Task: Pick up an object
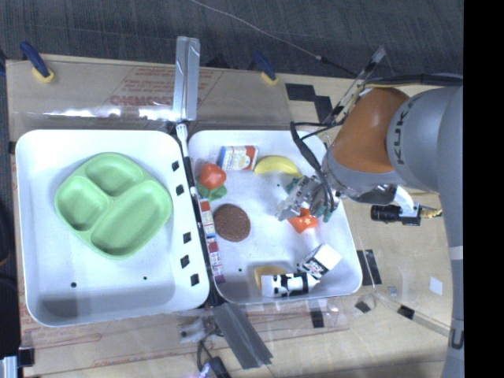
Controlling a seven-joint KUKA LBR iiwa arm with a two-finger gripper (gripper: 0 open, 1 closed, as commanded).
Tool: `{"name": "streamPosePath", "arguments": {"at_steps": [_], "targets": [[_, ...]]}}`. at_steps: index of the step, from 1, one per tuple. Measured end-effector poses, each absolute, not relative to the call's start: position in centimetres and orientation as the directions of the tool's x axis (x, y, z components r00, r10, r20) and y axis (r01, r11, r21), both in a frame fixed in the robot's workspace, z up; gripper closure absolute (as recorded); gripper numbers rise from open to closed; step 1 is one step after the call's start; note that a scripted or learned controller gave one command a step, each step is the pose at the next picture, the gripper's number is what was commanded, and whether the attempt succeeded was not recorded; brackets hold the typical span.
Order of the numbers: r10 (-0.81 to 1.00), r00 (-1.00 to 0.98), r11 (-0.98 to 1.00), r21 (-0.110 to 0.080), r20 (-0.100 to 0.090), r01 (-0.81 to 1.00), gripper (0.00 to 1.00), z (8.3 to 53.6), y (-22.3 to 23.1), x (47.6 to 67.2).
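My gripper (302, 205) reaches into the right bin (260, 268) from the right, low over its right side. Directly below the fingers lies a small orange-red object (302, 224), touching or nearly touching them. Whether it sits between the fingers I cannot tell. A yellow banana (276, 164) lies just up-left of the gripper. A red tomato with a green stem (211, 177), a small labelled can (236, 157) and a brown round patty (232, 222) lie in the bin's left half.
A black-and-white carton (311, 270) and a yellow block (268, 275) lie near the right bin's front wall. The left bin (47, 274) holds a green divided plate (115, 203). A metal divider (187, 77) stands between the bins at the back.
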State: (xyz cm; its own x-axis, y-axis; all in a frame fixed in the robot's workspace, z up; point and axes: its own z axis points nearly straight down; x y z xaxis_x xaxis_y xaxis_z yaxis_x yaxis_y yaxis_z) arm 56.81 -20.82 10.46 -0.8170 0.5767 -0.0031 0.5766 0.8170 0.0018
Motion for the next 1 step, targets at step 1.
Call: {"name": "streamPosePath", "arguments": {"at_steps": [1], "targets": [[0.757,-0.653,0.653,-0.001,0.003,0.757,1.00,11.44,-11.28,56.65]]}}
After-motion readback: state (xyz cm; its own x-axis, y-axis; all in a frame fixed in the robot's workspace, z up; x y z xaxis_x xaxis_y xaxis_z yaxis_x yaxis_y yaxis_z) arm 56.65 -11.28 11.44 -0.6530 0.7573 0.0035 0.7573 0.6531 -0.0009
